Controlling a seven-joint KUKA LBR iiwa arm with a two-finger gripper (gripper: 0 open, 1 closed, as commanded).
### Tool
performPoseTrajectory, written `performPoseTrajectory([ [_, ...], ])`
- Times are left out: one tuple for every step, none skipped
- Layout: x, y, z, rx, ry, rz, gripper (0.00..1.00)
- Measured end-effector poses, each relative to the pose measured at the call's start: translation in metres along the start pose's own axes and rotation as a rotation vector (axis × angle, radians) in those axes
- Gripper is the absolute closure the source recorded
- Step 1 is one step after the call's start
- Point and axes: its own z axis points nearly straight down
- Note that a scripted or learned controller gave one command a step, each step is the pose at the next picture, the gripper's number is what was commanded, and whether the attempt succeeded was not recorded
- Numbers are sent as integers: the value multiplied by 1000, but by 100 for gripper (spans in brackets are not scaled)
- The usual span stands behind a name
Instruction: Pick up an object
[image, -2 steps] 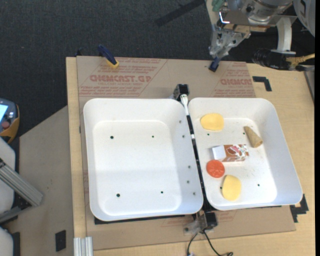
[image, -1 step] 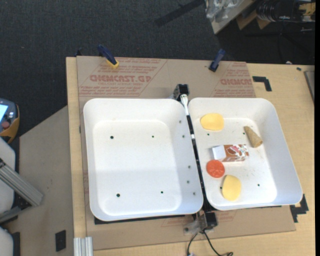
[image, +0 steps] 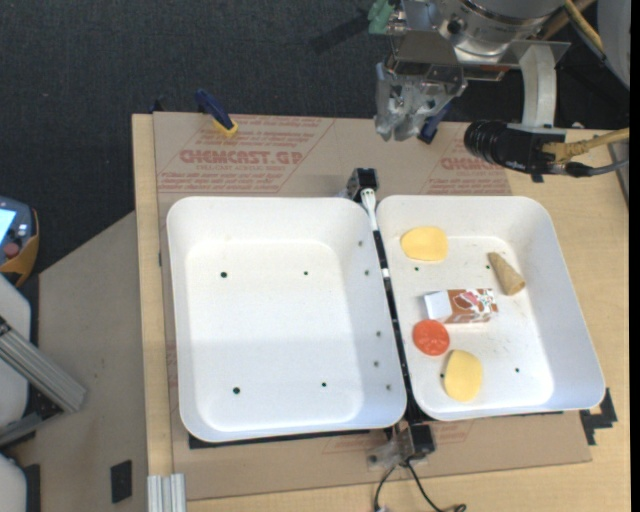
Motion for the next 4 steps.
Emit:
performPoseTrajectory([
  [20, -23, -48, -12, 0, 3, 100],
  [84, -93, -45, -3, 0, -4, 100],
  [100, -103, -45, -3, -1, 2, 100],
  [100, -56, 90, 7, -8, 8, 100],
])
